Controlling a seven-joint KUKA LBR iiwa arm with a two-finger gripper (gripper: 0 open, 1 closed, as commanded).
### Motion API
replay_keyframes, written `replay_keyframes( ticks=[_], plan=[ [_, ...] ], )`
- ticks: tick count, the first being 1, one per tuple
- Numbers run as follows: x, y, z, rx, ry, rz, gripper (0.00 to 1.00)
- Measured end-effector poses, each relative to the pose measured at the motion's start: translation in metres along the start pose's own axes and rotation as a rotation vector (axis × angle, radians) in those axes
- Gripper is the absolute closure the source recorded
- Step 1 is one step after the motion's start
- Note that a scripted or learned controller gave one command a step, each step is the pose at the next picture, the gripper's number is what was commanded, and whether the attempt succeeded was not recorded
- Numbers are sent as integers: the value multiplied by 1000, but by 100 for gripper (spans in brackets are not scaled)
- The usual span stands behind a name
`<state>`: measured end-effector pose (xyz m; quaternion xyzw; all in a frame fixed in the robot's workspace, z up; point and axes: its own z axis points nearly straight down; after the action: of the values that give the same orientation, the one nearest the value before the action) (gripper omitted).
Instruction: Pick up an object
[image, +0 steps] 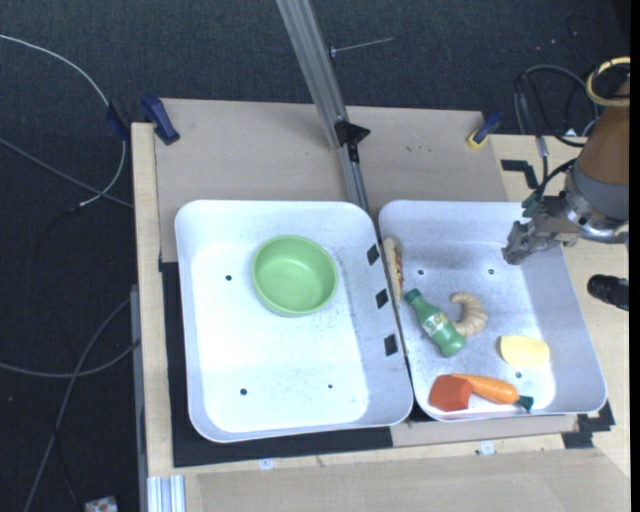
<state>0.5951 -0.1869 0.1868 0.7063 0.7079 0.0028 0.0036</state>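
From the overhead camera, your gripper (522, 243) hangs over the right bin (570, 310) near its upper right corner, and I can't tell whether it's open or closed. Take the green bottle (436, 324) as your landmark, mid-bin: just right of it curls a tan croissant-shaped piece (470, 312), probably light and grippy. Below and right lies a smooth yellow lemon-like lump (524, 351), likely slippery. Under that, the carrot (487, 389) looks stiff and slim; grab across its middle. Far left of the bottle, a green bowl (294, 274) sits in the left bin (215, 330).
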Motion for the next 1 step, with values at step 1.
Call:
replay_keyframes(
  ticks=[1],
  plan=[
    [0,3,-58,-1,0,0,100]
  ],
)
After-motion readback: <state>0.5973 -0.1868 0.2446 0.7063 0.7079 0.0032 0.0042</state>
